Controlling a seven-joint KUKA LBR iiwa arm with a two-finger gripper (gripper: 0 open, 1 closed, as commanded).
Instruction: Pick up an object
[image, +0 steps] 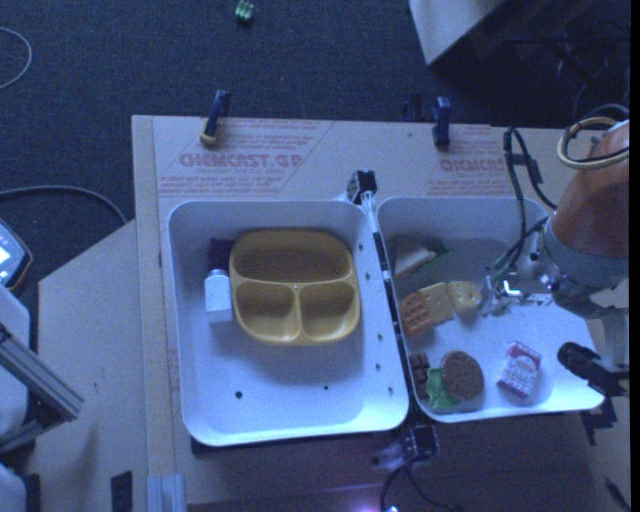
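Nearest in the right bin (560, 395) lie one burger (458, 378) and one small red-and-white packet (519, 368); beyond them one cracker (414, 311), one cheese wedge (450, 298) and one pale piece (413, 260). The gripper (497, 296) sits low beside the cheese — its opening I cannot tell. It could nudge the cheese aside. Left bin (190, 300): one yellow tray (293, 285), one small white bottle (217, 294).

There are two white bins (190, 330) (560, 330), one yellow divided plate (294, 285), one small white bottle (218, 295), and about six toy food pieces in the right bin.
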